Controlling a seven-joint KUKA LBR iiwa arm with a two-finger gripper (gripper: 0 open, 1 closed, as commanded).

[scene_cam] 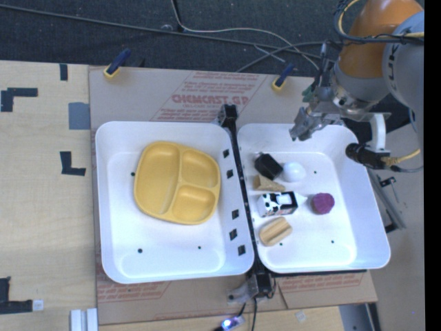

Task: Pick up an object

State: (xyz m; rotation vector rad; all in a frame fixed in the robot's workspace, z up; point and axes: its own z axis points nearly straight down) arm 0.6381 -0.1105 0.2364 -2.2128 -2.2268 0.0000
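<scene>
Objects for picking lie in the right bin point(368, 216), while the left bin point(110, 205) bears a yellow divided plate point(176, 183). Going rightward across the right bin: a black block point(268, 165) with a tan wedge point(267, 183) just below it, a black-and-white cow-patterned piece point(279, 203), a tan bread-like piece point(275, 232), a white ball point(294, 172) and a purple ball point(322, 203). Above that bin's far rim hangs the gripper point(304, 129), holding nothing; whether it is spread or closed I cannot tell.
</scene>
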